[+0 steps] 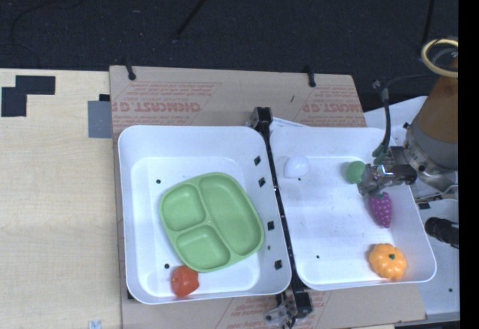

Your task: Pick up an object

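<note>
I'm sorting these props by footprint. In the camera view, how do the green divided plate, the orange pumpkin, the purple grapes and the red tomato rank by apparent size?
1. green divided plate, by far the largest
2. orange pumpkin
3. red tomato and purple grapes: too alike to rank, and the gripper covers the top of the grapes.

Arm (pixel 441 118) cut off at right edge.

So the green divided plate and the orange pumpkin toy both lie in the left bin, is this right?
Not quite. The green divided plate lies in the left bin, but the orange pumpkin toy lies in the right bin, near its front right corner, as the camera view shows.
</note>
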